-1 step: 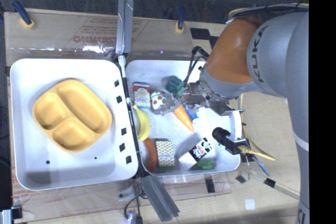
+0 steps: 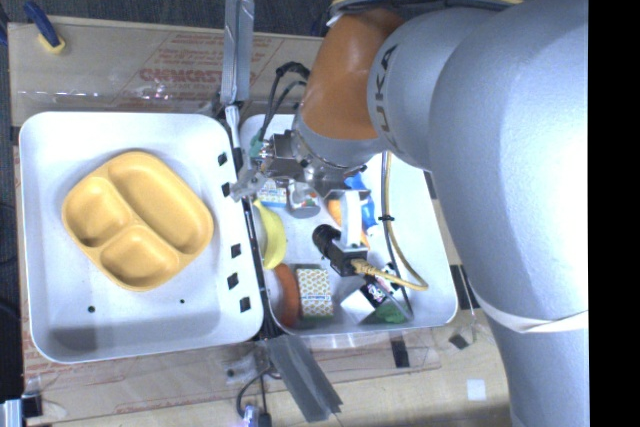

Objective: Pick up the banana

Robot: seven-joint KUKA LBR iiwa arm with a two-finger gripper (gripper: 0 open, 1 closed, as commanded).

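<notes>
Left bin [image 2: 40, 245]: smooth white plastic, soft sheen. Divided tray [image 2: 138, 217]: yellow plastic, matt, smooth. Arm [image 2: 500, 145]: grey casing, smooth, satin finish; orange band [image 2: 345, 85], glossy. Banana [image 2: 271, 235]: smooth yellow skin, dull. Bench [image 2: 130, 60]: brown board, matt, printed like cardboard. Small box [image 2: 314, 292]: printed paper or card.

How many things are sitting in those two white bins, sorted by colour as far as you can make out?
Yellow: 2, the divided plate in the left bin and the banana in the right bin
Brown: 1, a round item
Patterned: 1, a small box
Blue and white: 1, a packet
Green: 1, a piece
Total: 6 visible; the arm hides others.
</notes>
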